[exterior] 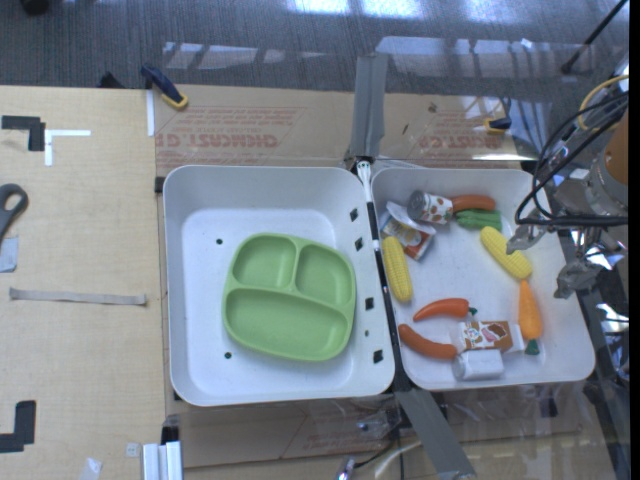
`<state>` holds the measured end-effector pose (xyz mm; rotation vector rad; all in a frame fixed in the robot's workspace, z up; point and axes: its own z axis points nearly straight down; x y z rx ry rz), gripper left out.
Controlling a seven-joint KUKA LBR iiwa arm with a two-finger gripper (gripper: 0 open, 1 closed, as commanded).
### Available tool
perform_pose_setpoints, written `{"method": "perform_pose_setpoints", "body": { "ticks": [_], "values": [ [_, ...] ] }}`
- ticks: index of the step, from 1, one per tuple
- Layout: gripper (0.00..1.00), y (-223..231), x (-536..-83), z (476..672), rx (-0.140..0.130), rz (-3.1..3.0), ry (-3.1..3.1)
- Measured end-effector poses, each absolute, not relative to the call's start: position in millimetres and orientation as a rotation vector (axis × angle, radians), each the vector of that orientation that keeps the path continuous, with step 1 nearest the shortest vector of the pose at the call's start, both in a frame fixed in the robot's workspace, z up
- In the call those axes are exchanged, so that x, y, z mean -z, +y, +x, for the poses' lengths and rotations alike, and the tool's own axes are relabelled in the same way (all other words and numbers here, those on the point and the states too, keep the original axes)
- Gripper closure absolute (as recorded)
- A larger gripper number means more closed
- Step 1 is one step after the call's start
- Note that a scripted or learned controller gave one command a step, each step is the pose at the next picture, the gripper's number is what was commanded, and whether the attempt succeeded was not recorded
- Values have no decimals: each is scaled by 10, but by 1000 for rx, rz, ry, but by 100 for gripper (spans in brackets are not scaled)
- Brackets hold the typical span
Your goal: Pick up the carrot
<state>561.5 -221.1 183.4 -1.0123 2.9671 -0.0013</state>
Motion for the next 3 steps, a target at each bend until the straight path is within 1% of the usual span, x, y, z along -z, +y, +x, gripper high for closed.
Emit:
{"method": "perform_pose_setpoints", "body": {
  "ticks": [1,2,3],
  "values": [
    [0,-2212,-924,4954,0,-946,2991],
    [100,-2198,-1028,4988,5,-949,2984],
    [100,-1953,-931,5029,5,-1599,2696]
  ]
}}
